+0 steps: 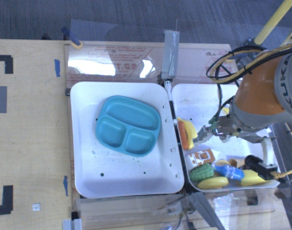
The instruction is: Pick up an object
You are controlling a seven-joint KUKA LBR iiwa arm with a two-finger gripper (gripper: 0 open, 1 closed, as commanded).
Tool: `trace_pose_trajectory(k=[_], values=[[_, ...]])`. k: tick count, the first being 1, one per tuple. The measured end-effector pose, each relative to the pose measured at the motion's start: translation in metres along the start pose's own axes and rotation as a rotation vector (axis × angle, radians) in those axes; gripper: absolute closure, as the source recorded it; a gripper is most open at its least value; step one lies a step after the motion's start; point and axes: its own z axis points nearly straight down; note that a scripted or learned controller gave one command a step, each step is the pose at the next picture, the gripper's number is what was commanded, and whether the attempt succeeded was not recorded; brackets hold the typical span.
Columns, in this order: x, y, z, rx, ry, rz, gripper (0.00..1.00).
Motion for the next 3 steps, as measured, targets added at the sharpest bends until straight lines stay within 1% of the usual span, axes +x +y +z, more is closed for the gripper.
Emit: trace_pose_trajectory(k=[1, 2, 3], values=[[0.018, 0.02, -0.002, -0.006, -0.001, 0.005, 0.0], [-0.042, 0.087, -0.002, -0.005, -0.002, 0.056, 0.0], [-0.045, 0.013, 0.095, -0.011, -0.002, -0.133, 0.0]])
